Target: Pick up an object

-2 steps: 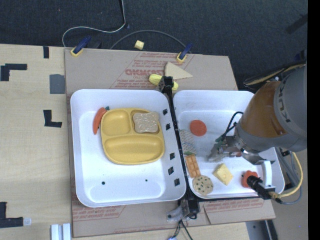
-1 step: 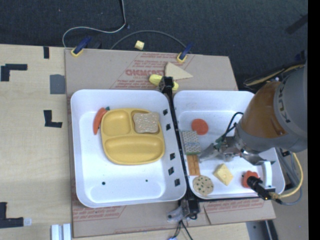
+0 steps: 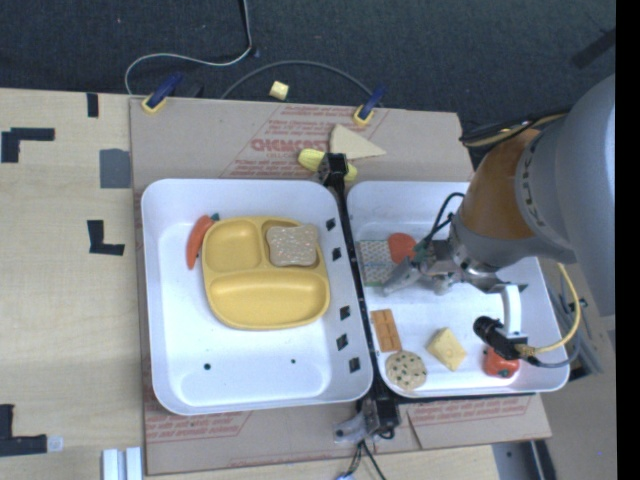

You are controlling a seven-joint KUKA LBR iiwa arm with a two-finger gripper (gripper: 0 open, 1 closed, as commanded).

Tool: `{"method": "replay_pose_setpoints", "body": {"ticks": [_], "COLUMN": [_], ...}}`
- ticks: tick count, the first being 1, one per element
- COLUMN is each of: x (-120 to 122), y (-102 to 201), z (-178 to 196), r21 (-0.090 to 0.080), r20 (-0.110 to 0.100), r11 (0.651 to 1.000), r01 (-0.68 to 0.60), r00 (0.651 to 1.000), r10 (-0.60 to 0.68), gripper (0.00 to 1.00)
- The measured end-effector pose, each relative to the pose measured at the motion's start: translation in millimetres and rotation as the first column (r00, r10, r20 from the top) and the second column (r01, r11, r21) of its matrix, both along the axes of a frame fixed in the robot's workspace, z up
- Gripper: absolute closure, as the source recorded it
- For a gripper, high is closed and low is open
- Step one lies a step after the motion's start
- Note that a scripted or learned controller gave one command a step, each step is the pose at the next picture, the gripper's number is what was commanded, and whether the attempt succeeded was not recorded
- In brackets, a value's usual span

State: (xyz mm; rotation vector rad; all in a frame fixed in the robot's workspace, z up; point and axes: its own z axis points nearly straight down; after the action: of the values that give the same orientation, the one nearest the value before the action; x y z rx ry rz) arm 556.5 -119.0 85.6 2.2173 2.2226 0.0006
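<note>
My gripper [image 3: 408,271] is low in the right bin [image 3: 540,373], at its left-middle. It sits right beside a grey textured block [image 3: 374,259] and just under a small red piece [image 3: 402,244]. The view does not show anything held. Nearer the front of this bin lie an orange cracker [image 3: 384,329], a round speckled cookie [image 3: 406,369] and a yellow cheese wedge [image 3: 448,348]. A red-orange item [image 3: 500,364] rests at the front right, by a black cable end.
The left bin [image 3: 170,368] holds a yellow divided plate [image 3: 265,293] with a bread slice [image 3: 293,247] on it, and a carrot [image 3: 197,240] beside it. A black divider [image 3: 348,298] separates the bins. The arm's orange band [image 3: 500,193] overhangs the right bin's back.
</note>
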Motion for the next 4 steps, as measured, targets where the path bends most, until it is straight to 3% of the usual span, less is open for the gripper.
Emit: {"method": "replay_pose_setpoints", "body": {"ticks": [1, 2, 3, 4], "x": [77.6, 108.5, 112.1, 103.2], "y": [22.0, 22.6, 1.9, 20.8], "z": [-0.1, 2.6, -0.3, -0.4], "r21": [0.000, 0.001, -0.001, -0.001], "r20": [0.003, 0.000, -0.001, -0.001], "r11": [1.000, 1.000, 1.000, 1.000], "r01": [-0.002, -0.001, 0.002, 0.001], "r00": [1.000, 1.000, 1.000, 1.000], "r10": [0.002, 0.001, -0.002, -0.001], "gripper": [0.00, 0.00, 0.00, 0.00]}}
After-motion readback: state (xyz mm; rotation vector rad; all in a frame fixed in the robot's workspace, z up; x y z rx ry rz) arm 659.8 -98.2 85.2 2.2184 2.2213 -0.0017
